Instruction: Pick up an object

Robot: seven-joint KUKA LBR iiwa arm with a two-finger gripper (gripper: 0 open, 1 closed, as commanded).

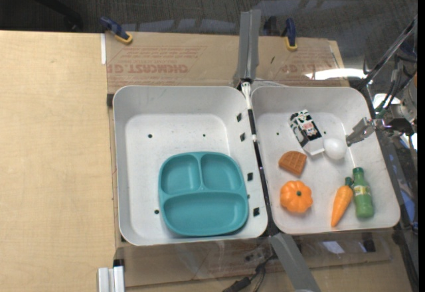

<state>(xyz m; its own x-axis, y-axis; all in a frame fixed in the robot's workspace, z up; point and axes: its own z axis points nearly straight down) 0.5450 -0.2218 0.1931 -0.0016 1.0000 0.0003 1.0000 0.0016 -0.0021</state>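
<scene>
One teal divided plate lies in the left bin, well left of the gripper. In the right bin: one waffle piece, one pumpkin, one milk carton, one white egg just left of the gripper, one carrot, one green bottle below it. Whether the gripper is released or clenched cannot be told; nothing is seen held
</scene>
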